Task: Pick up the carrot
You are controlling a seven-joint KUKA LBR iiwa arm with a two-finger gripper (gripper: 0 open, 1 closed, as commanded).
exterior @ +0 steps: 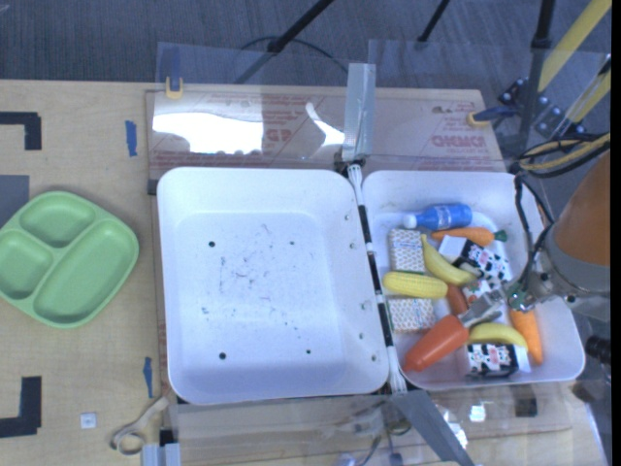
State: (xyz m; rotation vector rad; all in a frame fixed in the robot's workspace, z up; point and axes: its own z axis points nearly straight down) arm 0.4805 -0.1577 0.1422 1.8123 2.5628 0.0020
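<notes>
- Step: approach/descent into the right bin (pixel 568 357); I see no grasp yet.
- Tool (pixel 524 294) sits low at the bin's right side, arm (pixel 587 231) coming in over the right wall. Can't tell whether it's spread or pressed together: too small and cluttered there.
- Carrots: one carrot (pixel 527 330) lies just below the tool against the right wall, touching the yellow banana (pixel 497 333). A second carrot (pixel 468 233) lies near the top of the pile under the blue bottle (pixel 439 216). A bigger orange-red piece (pixel 437 343) at lower left looks more like a pepper; not sure.
- Next move, my read: the near carrot is the closest target. Needs a short shift toward the front wall and the tool aligned across the carrot's narrow axis.
- Edges: that carrot hugs the right wall, so little room on the wall side; banana and black-and-white carton (pixel 490 359) crowd the other side. Risk of pinching the banana too.
- Open room: left bin (pixel 175 260) bare, good for drop-off. Green tray (pixel 19 221) sits on the counter (pixel 87 377), well apart.
</notes>
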